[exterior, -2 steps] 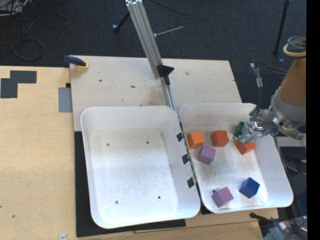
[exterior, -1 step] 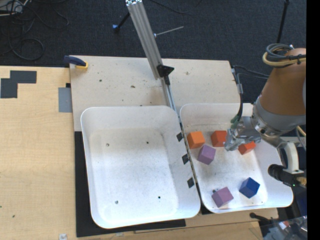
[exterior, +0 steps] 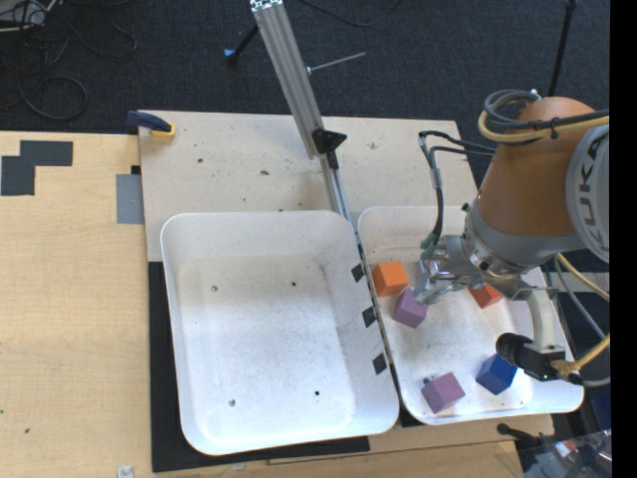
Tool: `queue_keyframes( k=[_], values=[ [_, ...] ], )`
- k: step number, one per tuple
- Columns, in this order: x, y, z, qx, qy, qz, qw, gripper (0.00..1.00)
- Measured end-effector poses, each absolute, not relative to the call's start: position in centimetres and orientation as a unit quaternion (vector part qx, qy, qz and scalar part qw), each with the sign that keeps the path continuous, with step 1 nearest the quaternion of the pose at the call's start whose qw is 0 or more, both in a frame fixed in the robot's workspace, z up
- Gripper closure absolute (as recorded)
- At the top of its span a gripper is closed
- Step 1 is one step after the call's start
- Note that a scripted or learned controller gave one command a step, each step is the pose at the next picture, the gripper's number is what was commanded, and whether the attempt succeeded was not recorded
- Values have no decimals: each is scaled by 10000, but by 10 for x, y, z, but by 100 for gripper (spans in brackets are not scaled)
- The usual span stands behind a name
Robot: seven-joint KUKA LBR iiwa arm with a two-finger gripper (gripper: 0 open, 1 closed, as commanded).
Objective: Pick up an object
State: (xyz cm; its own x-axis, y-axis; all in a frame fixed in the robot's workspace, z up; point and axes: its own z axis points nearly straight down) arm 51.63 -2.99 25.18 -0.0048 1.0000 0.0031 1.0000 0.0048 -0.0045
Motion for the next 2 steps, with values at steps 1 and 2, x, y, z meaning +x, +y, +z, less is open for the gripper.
queue_keyframes(
  k=[1, 2],
  values=[
    [499, 26, 240, -7054, -7088, 14, 32, 100],
    [495, 72, 225, -7060, -7082, 24, 34, 100]
  ],
)
